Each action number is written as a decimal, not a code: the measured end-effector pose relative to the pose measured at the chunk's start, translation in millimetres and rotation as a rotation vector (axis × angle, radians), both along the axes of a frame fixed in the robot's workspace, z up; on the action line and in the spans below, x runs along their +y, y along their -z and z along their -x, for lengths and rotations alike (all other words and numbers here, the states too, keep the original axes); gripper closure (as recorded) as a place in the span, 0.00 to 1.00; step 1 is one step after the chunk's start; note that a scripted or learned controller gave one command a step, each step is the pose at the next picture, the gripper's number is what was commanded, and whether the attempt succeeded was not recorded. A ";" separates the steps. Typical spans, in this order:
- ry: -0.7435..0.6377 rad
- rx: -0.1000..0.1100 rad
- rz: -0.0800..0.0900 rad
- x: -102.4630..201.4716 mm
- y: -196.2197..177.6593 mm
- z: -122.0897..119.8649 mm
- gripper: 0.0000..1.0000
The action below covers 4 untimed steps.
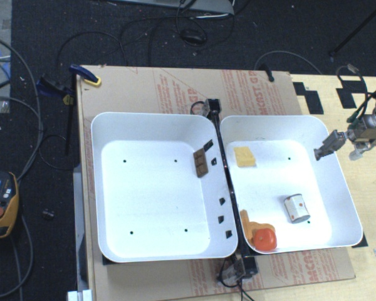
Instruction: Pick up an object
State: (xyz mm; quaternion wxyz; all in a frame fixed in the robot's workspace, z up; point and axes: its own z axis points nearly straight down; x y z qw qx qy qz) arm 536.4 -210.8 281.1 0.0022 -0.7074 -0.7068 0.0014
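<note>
The right bin (pixel 338 187) holds a yellow block (pixel 245 157) near its back left. A small silver-white can (pixel 296 208) lies on its side towards the front, and a red ball with an orange piece (pixel 262 234) sits in the front left corner. A brown chocolate-like bar (pixel 202 162) leans on the right wall of the left bin (pixel 113 187). My gripper (pixel 343 148) hangs over the right bin's far right rim, open, with nothing between its fingers. It is well to the right of every object.
A black divider strip (pixel 224 180) runs between the bins. Both stand on a cardboard sheet (pixel 150 86). Cables and a yellow-tipped clamp (pixel 86 75) lie beyond the back left corner. The left bin's floor is bare except for the bar.
</note>
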 end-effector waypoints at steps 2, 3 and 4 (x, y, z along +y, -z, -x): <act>-0.001 -0.002 0.000 7.5 42.2 0.6 0.00; -0.001 0.000 0.000 7.6 104.9 2.6 0.00; 0.000 -0.001 0.000 0.9 151.1 7.6 0.00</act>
